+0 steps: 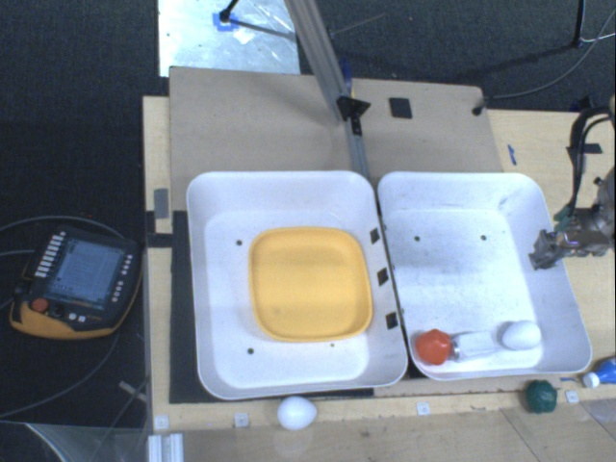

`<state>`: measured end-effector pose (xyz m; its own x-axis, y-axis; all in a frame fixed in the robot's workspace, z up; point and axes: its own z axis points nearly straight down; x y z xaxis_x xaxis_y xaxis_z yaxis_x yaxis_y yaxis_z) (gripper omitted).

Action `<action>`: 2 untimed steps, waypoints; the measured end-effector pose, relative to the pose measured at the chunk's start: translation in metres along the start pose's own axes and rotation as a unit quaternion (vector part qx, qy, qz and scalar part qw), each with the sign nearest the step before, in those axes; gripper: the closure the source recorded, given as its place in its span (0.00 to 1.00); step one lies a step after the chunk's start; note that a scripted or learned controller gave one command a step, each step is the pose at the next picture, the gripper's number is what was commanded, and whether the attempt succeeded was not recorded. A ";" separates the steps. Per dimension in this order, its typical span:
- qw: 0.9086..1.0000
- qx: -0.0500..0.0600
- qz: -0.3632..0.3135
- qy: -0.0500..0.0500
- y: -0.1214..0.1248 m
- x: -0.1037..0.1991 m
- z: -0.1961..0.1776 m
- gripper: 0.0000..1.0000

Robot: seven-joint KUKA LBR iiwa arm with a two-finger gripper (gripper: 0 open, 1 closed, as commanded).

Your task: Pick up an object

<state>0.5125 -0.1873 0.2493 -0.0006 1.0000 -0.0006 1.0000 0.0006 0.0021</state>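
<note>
Two glossy white bins (pixel 289 192) share the desk (pixel 423 133), a rounded-square yellow plate (pixel 310 283) in the left one, pincer (pixel 551 248) state unclear.

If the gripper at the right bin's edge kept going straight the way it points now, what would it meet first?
Probably the right bin, at its right rim or the bare floor just inside: the gripper sits there pointing roughly down and leftward. Depth is unclear from this slanted view.

My arm entered from the right, low and near the edge of the frame, its dark cabling looped above the wrist. My gripper (pixel 547 253) hung at the right rim of the right bin (pixel 452 200), pointing left and downward. Nothing was visible between its tips.
</note>
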 end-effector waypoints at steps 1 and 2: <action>1.000 0.000 -0.002 0.001 0.018 0.057 -0.003 1.00; 1.000 0.001 -0.002 0.001 0.037 0.105 0.010 1.00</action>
<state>0.5493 -0.0822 0.2390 -0.0047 1.0000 0.0009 1.0000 0.0047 0.0001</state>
